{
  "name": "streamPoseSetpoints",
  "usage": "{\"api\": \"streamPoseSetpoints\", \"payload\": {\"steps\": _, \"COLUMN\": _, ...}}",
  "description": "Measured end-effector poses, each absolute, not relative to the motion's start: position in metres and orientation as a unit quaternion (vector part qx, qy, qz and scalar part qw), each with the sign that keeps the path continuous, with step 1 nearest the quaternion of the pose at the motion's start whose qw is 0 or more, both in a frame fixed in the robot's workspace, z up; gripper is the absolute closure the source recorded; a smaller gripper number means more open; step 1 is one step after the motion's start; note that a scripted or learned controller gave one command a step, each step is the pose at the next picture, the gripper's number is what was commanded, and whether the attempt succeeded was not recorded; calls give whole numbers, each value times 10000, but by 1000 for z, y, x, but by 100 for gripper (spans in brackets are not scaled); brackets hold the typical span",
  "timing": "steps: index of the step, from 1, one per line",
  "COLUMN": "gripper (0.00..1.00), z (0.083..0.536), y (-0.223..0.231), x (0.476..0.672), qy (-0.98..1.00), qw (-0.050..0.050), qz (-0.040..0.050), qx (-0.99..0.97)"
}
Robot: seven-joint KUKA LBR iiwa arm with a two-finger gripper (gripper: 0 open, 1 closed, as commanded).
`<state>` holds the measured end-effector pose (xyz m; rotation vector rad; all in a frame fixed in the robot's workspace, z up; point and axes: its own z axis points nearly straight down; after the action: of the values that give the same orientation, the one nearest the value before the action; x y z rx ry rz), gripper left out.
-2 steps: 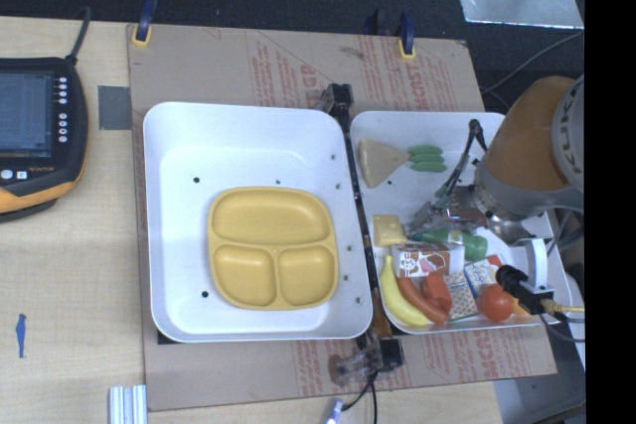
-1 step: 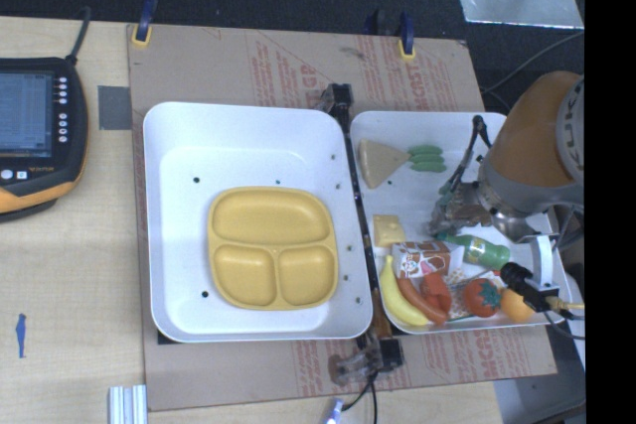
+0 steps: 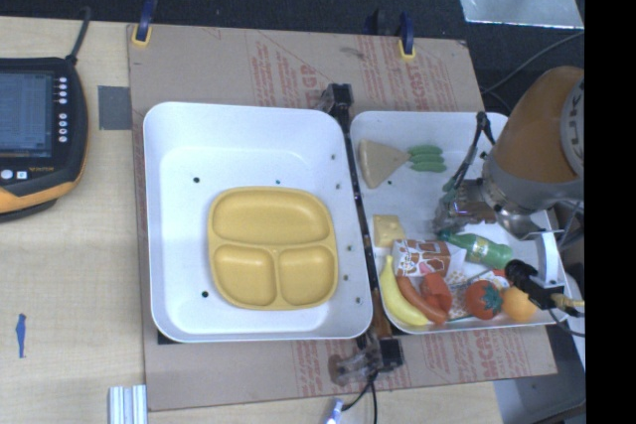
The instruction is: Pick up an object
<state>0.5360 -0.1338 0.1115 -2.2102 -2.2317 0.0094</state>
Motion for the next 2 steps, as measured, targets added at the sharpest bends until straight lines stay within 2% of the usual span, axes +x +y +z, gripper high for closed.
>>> {"api": "streamPoseSetpoints", "payload": {"steps": 2, "gripper": 100, "z": 132, "y": -135, "x": 536, "qy": -7116, "qw": -5, "qz": 43, "qx": -7026}}
